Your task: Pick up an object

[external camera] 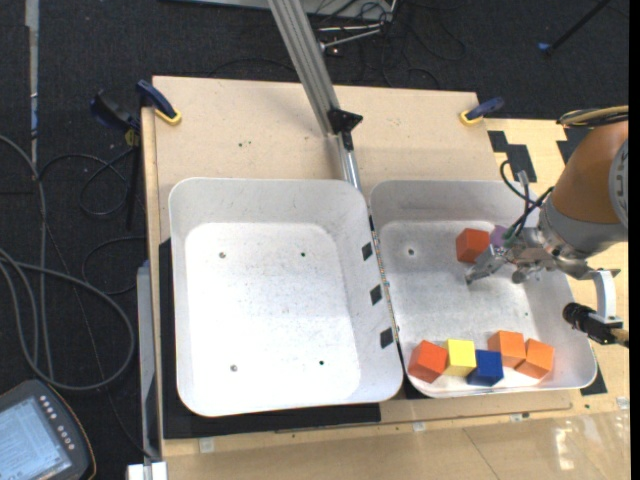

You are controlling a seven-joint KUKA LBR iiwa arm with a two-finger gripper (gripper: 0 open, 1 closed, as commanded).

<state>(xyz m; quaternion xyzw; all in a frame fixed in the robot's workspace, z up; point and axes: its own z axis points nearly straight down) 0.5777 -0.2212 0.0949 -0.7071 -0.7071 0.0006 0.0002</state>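
The right white bin point(440, 218) holds an orange cube point(472, 245) near its middle. Along the bin's front edge lies a row of blocks: an orange block point(430, 360), a yellow block point(461, 353), a blue block point(487, 368) and two more orange blocks point(511, 346) point(539, 357). My gripper point(502, 269) is low in the right bin, just to the right of and below the orange cube. Its fingers stand spread apart, with nothing between them. The cube sits beside the left fingertip point(479, 271), not between the fingers.
The left white bin point(200, 208) lies beside the right one, with a raised divider between them. A slanted metal pole point(305, 53) rises behind the bins. The arm's orange band point(590, 178) reaches in from the right.
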